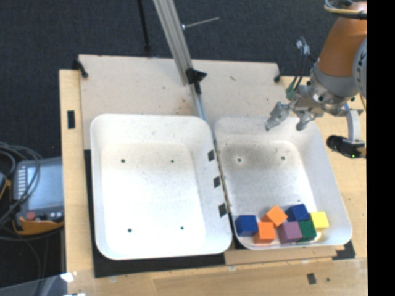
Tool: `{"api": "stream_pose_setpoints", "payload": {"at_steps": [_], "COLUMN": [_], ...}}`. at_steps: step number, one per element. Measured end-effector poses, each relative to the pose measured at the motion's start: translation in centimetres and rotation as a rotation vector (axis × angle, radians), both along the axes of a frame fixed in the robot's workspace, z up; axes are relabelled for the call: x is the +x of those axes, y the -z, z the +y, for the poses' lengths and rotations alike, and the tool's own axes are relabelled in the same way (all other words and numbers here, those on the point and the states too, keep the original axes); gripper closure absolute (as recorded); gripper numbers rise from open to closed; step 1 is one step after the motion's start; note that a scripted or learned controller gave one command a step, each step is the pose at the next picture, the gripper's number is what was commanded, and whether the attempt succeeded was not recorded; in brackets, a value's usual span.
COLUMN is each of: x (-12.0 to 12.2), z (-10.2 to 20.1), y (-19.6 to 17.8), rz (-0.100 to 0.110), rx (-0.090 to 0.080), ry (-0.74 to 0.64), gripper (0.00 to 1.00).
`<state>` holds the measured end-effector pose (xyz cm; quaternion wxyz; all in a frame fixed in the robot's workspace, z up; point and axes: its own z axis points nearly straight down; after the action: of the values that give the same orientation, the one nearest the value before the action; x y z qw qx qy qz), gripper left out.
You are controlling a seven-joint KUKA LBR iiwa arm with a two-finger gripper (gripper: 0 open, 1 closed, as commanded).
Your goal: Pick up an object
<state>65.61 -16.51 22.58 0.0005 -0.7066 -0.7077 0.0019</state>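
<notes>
Several small coloured blocks lie bunched in the near corner of the right bin (321, 165): a blue block (246, 224), two orange blocks (276, 214) (265, 230), a purple block (288, 232), a darker blue block (297, 212), a green block (307, 229) and a yellow block (319, 220). My gripper (287, 121) hangs over the far edge of the right bin, well away from the blocks. Its two fingers are spread apart and nothing sits between them.
The left bin (154, 184) sits beside the right one, with a row of black clips (217, 180) along the seam. A slanted aluminium post (176, 36) rises behind the bins. A pendant and cables (34, 193) lie off the bench at left.
</notes>
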Motion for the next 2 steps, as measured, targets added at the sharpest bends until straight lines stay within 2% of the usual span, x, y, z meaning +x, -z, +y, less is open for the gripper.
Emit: {"api": "stream_pose_setpoints", "payload": {"at_steps": [1,2], "x": [-0.2,-0.2], "z": [0.9,-0.1], "y": [5.4,11.3], "rz": [0.000,0.000], "rx": [0.000,0.000], "ry": [-0.005,0.002], "gripper": [0.00,0.00]}}
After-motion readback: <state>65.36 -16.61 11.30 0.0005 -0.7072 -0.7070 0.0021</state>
